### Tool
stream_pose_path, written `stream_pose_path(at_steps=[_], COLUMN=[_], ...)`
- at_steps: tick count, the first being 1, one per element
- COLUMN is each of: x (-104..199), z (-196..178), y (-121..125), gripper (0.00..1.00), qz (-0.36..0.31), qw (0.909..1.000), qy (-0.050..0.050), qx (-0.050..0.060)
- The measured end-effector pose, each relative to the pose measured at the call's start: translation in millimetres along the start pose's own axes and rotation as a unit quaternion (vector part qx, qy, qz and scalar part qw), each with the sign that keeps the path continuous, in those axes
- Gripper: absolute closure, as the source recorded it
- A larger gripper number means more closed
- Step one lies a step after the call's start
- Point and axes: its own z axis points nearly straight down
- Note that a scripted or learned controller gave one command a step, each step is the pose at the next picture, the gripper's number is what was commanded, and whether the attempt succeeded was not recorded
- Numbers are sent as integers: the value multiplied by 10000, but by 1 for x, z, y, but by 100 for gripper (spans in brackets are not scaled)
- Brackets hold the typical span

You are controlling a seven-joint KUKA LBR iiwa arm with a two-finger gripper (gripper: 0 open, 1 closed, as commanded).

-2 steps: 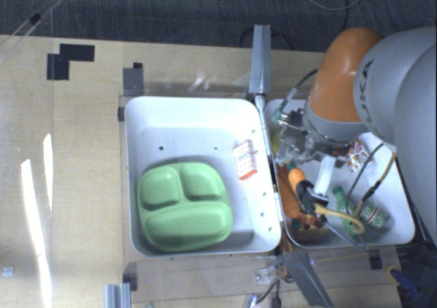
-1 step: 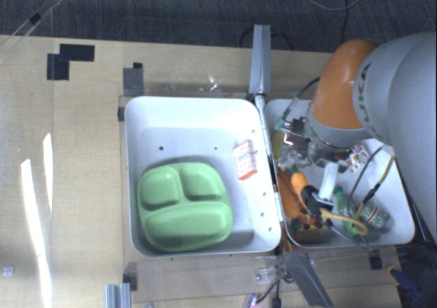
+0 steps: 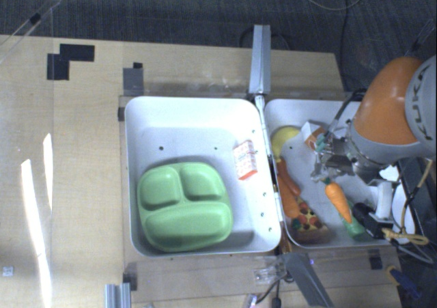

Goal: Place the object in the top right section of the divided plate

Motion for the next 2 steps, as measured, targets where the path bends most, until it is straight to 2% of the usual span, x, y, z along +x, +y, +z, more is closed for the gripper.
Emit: stream_pose_path(at_steps=[1, 2], x=[85, 115], z=[-39, 1], y=[23, -35], gripper=[100, 100], qz=[400, 1415], qw=[9992, 9899], qy=[3, -1], qx=[-3, 6])
